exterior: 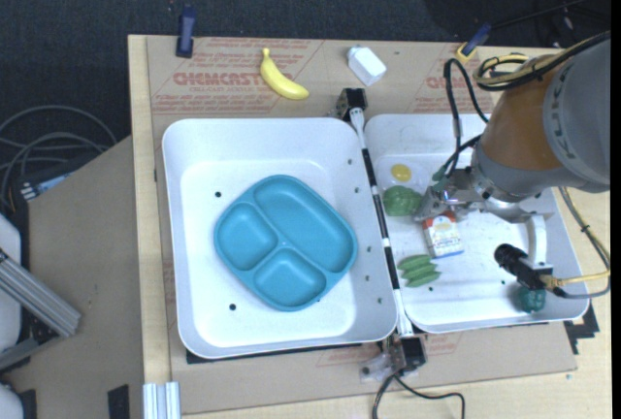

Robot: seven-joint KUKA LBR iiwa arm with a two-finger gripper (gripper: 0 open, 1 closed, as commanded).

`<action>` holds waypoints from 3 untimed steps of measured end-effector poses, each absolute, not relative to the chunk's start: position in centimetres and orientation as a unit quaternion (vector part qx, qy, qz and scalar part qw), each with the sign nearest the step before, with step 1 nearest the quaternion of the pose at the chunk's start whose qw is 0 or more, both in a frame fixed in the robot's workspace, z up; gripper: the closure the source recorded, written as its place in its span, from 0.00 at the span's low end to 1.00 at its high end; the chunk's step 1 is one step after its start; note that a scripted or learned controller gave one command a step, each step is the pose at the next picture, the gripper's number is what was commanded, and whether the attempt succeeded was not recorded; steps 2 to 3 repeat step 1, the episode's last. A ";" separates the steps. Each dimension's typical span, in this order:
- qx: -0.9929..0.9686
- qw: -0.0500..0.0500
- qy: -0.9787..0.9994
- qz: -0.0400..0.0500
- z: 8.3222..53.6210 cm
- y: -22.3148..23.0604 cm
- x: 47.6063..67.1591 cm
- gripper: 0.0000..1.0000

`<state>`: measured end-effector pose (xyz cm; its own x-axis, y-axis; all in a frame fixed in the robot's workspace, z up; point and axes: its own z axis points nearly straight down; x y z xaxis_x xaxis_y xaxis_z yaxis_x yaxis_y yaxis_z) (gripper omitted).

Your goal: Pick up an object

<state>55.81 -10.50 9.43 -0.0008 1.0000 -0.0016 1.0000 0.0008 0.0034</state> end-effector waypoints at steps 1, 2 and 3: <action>0.706 0.001 0.708 0.002 19.1 -2.6 59.9 1.00; 0.706 0.001 0.708 0.002 19.1 -2.6 59.9 1.00; 0.706 0.001 0.708 0.002 19.1 -2.6 59.9 1.00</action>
